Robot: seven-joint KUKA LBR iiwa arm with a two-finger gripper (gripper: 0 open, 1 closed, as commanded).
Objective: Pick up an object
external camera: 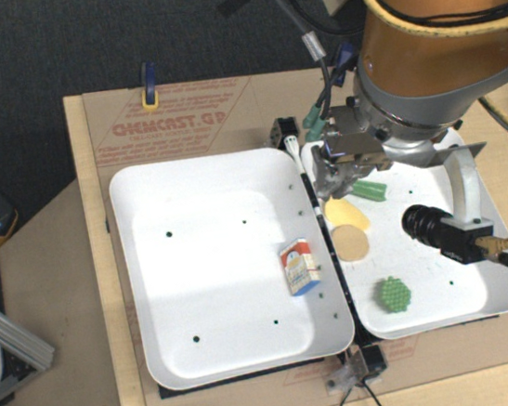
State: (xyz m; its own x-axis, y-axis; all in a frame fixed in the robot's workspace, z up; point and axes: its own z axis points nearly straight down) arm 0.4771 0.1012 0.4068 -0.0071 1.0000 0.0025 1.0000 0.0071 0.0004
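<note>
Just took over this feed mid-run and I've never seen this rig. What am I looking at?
One camera looks down at a slant on a bench. The grey and orange machine is a robot arm reaching in from the right. Its gripper is over the right bin, just above a green stick, a yellow piece and a tan round piece. A bumpy green ball lies nearer the camera. The left bin holds a small carton. I cannot tell whether the gripper holds anything.

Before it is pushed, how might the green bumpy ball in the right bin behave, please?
The green bumpy ball looks round, so it would probably roll. Its knobbly surface may aid grip. It looks small, so it is likely light.
</note>
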